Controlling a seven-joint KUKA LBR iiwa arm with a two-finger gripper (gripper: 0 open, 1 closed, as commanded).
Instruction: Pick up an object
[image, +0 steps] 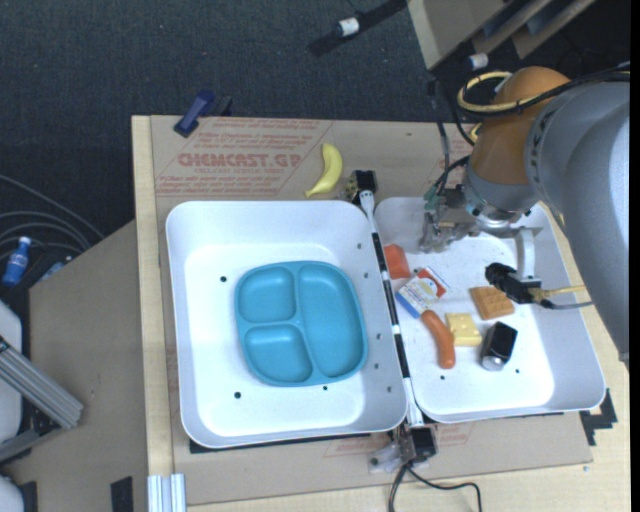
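Blue divided plastic plate (300, 322) in left white bin (190, 300).
Gripper (437, 232), opening unclear, hangs over right bin (560, 370); orange sausage (441, 338) at its 6 o'clock; bench (240, 160) reads "CHEMCAST".

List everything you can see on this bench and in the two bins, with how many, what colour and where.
white bins: 2, white, side by side on the bench
divided tray: 1, blue, middle of the left bin
banana: 1, yellow, on the bench behind the left bin
sausage: 1, orange-red, right bin, near its left side
orange piece: 1, orange-red, right bin by the divider
small packet: 1, white with red and blue, right bin
cracker: 1, tan, right bin centre
yellow block: 1, pale yellow, beside the sausage
black object: 1, black, right bin front
arm: 1, grey with orange band, over the right bin's back
gripper: 1, dark metal, low over the right bin's back
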